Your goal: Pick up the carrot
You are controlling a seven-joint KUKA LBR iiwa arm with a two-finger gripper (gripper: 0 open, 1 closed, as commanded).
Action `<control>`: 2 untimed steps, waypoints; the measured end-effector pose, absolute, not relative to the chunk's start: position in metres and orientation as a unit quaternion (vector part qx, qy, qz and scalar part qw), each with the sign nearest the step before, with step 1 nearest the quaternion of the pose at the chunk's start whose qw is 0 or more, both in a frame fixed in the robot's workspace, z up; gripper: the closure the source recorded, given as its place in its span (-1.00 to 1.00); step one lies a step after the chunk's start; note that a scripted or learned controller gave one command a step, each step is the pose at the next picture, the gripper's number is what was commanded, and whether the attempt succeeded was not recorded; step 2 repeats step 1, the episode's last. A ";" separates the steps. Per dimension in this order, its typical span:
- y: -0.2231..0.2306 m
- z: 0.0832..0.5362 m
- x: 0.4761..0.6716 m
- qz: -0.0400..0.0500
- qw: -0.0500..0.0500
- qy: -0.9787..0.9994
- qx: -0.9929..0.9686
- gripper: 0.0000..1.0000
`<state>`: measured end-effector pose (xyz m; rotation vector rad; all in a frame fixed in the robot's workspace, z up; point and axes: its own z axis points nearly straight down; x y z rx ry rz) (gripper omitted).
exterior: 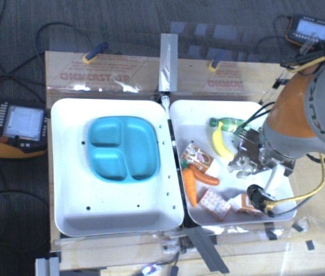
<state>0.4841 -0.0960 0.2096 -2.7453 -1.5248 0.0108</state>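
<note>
The carrot (190,187) lies hemmed between the bin wall (175,154), a sausage (204,177) and a checkered packet (214,204).

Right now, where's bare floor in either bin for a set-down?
Left bin: bare white all round the blue tray, widest along the near wall. Right bin: one patch at the far-left corner, behind the banana. Crowded around the carrot, sausage, packets and gripper.

site: robotics lab, as I see it | cues: teach pendant (17,125) on grey carpet (64,10) | loose cables (12,39) | clamps (95,52) on plywood counter (122,71) | two white bins (70,211)
</note>
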 end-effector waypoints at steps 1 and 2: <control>-0.074 0.229 0.483 0.003 0.000 -0.365 -0.931 1.00; -0.074 0.229 0.483 0.003 0.000 -0.365 -0.931 1.00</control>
